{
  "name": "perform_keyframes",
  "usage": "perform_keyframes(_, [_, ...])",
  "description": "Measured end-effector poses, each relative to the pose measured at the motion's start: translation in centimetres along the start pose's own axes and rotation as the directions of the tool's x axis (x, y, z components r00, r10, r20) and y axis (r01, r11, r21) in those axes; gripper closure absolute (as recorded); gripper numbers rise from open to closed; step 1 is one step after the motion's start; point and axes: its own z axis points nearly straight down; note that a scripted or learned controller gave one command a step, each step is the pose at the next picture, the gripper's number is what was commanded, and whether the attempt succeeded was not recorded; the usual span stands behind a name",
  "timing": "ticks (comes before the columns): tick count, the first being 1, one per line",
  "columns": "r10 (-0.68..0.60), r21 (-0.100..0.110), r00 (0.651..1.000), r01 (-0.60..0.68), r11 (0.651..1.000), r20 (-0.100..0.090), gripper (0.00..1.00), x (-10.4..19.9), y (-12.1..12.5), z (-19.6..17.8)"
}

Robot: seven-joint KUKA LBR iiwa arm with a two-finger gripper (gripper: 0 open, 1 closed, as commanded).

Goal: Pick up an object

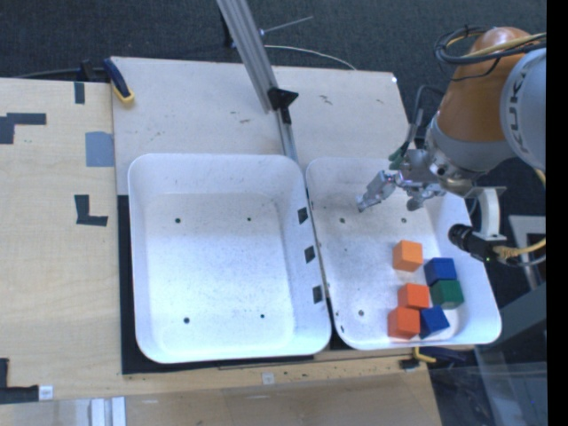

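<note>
Blocks, small coloured cubes, sit clustered in right shallow white bin (355,238), near its front right corner: orange cube (408,256) farthest back, blue cube (441,269) and green cube (447,292) beside it, then 2nd orange cube (413,295), red-orange cube (404,323) and 2nd blue cube (434,321) at front. Pincer (389,193) hangs above bin's back part, well apart from cubes, fingers spread w/ nothing between. Left shallow white bin (142,238) alongside on pale desk (53,238).
</note>
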Motion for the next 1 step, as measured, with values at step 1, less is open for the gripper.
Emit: perform_keyframes(1, [0.009,0.007,1.000,-0.009,1.000,0.002,0.00,-6.13,-5.51,4.05])
